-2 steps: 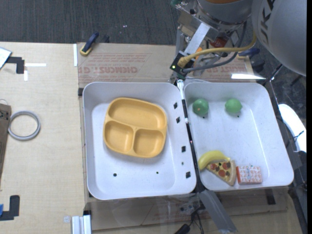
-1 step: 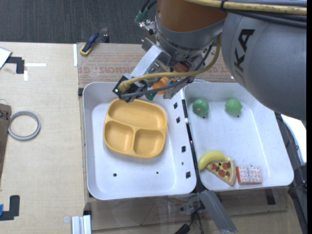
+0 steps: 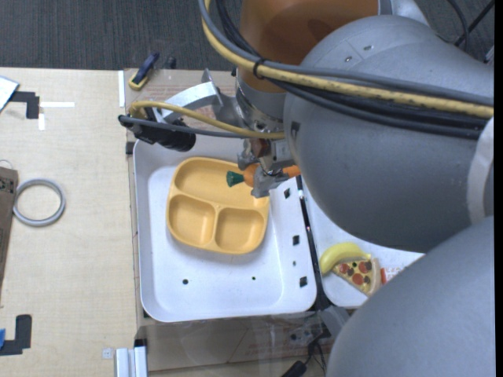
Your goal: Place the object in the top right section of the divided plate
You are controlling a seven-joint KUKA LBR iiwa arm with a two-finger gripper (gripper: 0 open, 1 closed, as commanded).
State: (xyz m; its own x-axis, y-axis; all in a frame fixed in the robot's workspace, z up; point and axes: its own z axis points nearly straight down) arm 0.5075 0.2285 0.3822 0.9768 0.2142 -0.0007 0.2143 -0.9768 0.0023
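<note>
Camera view: gripper [image 3: 259,181] over the yellow divided plate [image 3: 216,206], a toy carrot [image 3: 250,177] at its tip.
Carrot sits at the plate's upper right edge; jaws appear closed on it. Risk, as judged: released here, it may catch the rim and roll into the white bin [image 3: 216,289].

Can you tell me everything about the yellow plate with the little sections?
The divided plate is yellow-orange and looks like smooth plastic, with rounded corners and raised ridges splitting it into three sections: one wide section along the top and two smaller ones below. It lies flat, slightly turned, in the upper part of the left white bin. A small carrot toy, orange with a green top, sits at its upper right edge, right under the gripper. The two lower sections hold nothing.
</note>
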